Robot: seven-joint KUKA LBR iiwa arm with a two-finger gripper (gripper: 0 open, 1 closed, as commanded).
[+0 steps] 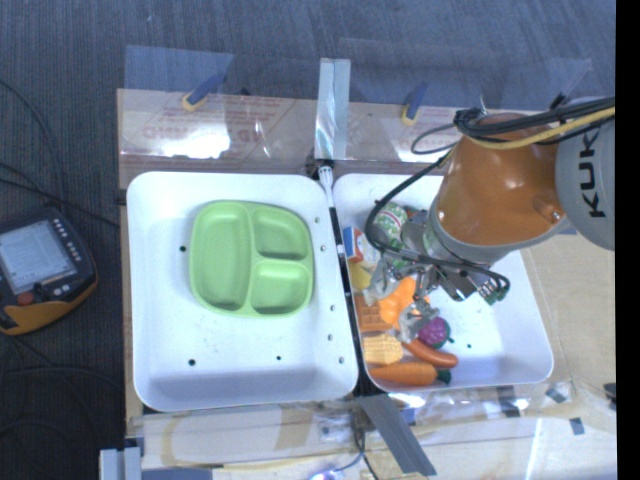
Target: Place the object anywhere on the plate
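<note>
A light green plate (250, 258) with three compartments lies in the left white bin (160, 368). The right bin (520, 338) holds a heap of toy food along its left side: an orange piece (396, 298), a purple item (433, 330), a red pepper (432, 356), an orange carrot (404, 375), a yellow corn piece (380, 348) and a green-and-white item (392, 220). My gripper (428, 290) hangs low over this heap, right by the orange piece, under the orange wrist band (500, 193). The wrist hides much of it.
A handheld control pendant (42, 263) lies on the floor at the left. Cables loop around the wrist and trail off to the right. A clear divider strip (333, 108) stands behind the seam between the bins. Taped plastic sheets lie behind both bins.
</note>
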